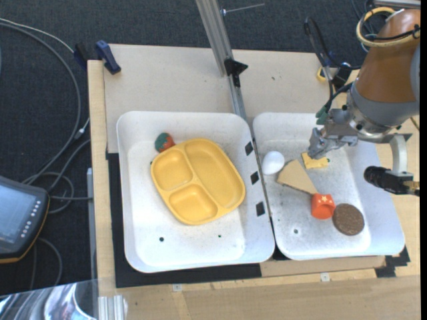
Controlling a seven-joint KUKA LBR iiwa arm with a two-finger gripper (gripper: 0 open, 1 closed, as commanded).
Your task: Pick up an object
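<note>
Lowest in frame, lower right: brown cookie in the right bin, with an orange cup touching its left side. Tan cheese wedge sits just up-left of the cup, near the bin's middle. White egg lies left of the wedge, close to the bin's left wall. Small yellow piece sits at the wedge's upper right corner, directly under the gripper.

Gripper is over the upper middle of the right bin, tip down at the yellow piece; arm comes in from the upper right, orange band up top. Can't tell whether anything is actually pinched between the fingers or how they stand: too small and dark at the tip.

Left bin: yellow three-compartment tray tilted diagonally across the centre, compartments bare. Small red-and-green item, maybe a toy strawberry, sits just beside the tray's upper left corner.

Metal pole runs from top centre down to the gap between the bins. Blue clamp at the bench's upper left corner. Grey pendant at far left, off the bench.
</note>
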